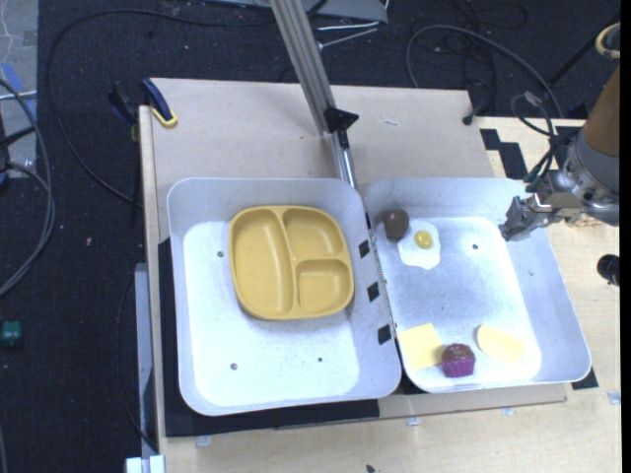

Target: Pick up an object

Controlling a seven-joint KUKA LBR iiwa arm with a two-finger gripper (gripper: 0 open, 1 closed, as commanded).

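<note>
Down at the front of your right white bin point(552, 294) you've got a purple lumpy toy point(456, 360) between a yellow square slice point(418, 344) and a pale yellow round piece point(501, 343). Farther back sit a fried-egg toy point(421, 245) and a brown ball point(395, 224). The gripper point(517, 220) hangs over the bin's right rim, holding nothing; can't tell how it's set.

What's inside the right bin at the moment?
In the right bin: a brown ball, fried egg, yellow square, purple piece, pale yellow disc. Anything beneath them is covered.
</note>
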